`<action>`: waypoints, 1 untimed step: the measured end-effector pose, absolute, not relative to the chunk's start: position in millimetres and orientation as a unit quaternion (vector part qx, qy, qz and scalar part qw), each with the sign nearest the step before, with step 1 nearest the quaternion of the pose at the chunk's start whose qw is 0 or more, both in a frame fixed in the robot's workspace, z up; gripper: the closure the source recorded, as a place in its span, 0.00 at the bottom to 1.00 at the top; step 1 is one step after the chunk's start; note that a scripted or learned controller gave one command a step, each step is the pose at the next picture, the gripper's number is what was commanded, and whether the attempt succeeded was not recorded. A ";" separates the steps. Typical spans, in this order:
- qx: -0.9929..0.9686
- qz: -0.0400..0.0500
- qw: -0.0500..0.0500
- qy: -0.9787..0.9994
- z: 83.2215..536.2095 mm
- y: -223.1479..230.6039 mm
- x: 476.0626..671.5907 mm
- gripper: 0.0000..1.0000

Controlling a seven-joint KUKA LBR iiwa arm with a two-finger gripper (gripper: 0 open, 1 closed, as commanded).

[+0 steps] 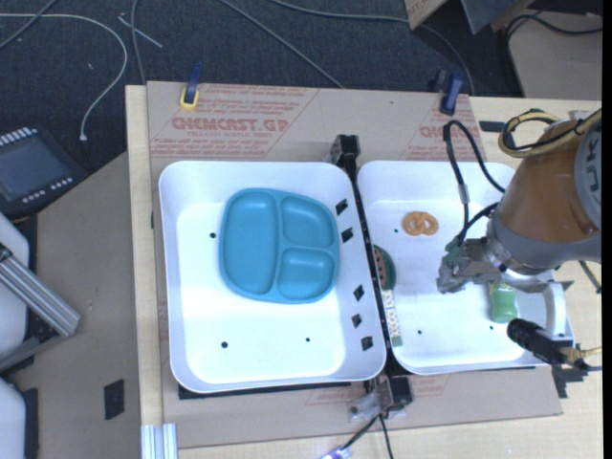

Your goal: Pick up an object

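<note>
In the right bin [421,352], we see the gripper [461,268] low over the floor, its jaws' opening impossible to tell, with the green object [502,303] just to its right near the far wall, the pretzel [419,224] apart above, and open floor toward the divider.

The arm's wrist hides most of the tool [459,271], so how its fingers stand cannot be read. A green object [502,304] pokes out from under the wrist, its upper part covered. A dark green thing [384,268] lies half hidden behind the divider between the bins. The arm [564,199] runs off the right edge.
</note>
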State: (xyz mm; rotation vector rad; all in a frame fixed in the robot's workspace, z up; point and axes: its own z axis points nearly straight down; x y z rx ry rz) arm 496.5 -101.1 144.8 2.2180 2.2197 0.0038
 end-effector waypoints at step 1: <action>0.707 0.002 0.002 0.708 194.7 -94.0 491.1 1.00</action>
